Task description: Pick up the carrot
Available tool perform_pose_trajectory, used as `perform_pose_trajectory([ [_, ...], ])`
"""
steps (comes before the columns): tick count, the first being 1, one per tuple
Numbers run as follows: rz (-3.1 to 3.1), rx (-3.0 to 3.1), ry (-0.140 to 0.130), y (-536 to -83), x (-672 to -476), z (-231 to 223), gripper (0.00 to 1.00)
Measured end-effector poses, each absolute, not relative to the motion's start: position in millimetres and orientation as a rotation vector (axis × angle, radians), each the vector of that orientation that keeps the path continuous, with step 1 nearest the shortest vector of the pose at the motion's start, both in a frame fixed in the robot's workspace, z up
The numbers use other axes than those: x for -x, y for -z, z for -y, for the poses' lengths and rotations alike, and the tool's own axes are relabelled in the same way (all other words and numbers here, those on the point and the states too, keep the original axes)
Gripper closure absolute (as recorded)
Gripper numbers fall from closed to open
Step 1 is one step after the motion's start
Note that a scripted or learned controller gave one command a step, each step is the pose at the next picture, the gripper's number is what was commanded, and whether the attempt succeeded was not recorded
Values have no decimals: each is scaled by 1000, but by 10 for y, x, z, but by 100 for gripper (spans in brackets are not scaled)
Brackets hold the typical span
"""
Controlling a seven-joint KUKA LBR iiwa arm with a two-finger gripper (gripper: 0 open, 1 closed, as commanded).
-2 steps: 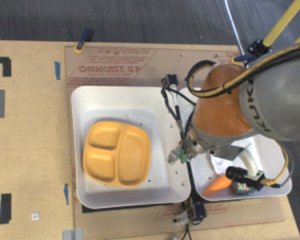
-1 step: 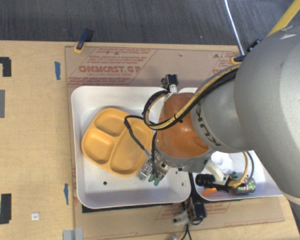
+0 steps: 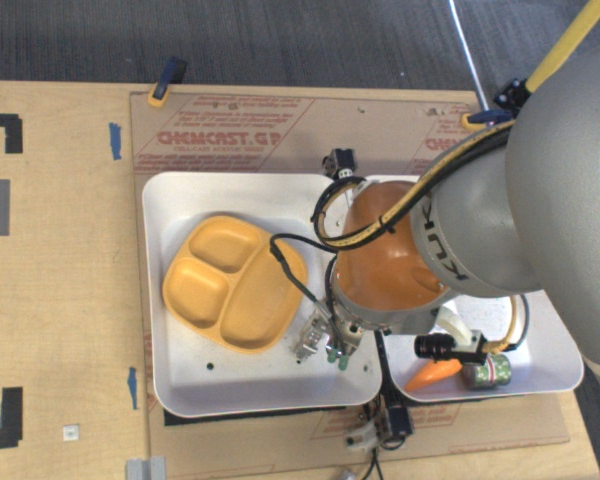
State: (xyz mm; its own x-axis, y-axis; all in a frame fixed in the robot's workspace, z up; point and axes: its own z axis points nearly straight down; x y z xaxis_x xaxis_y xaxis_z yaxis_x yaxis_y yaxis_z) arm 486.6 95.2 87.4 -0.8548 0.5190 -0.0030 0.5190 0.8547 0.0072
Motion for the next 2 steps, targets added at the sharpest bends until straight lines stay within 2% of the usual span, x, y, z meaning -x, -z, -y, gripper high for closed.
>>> perform_pose_trajectory([
  [1, -3094, -525, -1, -1850, -4821, -378, 100],
  [2, -3094, -525, -2, -1849, -4819, -381, 0],
])
